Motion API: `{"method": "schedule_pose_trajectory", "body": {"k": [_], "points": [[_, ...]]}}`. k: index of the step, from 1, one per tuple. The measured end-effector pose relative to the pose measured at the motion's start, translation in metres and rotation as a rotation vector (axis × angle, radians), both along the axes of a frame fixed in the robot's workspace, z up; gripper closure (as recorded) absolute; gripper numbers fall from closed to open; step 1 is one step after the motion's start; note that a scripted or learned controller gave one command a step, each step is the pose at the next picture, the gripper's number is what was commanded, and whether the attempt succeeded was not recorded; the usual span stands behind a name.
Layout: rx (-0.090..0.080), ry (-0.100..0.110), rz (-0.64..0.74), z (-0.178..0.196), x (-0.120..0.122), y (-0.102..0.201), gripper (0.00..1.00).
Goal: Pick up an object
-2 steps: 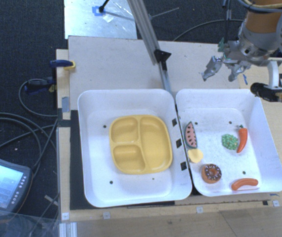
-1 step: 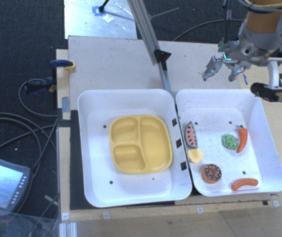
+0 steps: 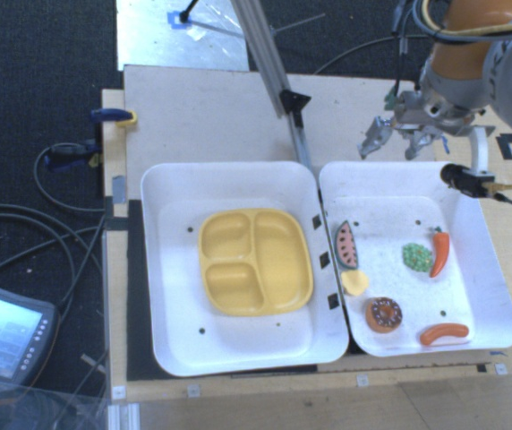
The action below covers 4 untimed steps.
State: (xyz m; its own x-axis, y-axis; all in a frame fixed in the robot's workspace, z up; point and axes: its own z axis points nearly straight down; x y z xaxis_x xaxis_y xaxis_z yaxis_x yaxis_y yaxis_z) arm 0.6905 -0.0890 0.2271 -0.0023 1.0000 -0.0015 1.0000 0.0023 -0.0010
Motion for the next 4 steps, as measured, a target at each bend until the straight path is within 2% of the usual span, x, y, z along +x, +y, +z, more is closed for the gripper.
{"method": "schedule_pose_trajectory", "body": {"k": [2, 3, 4], "points": [[0.001, 0.003, -0.001, -0.125, -0.006, 0.001, 0.0], [0.001, -0.006, -0.001, -0.109, -0.003, 0.001, 1.0], [0.001, -0.011, 0.003, -0.044, 0.002, 0.003, 1.0]]}}
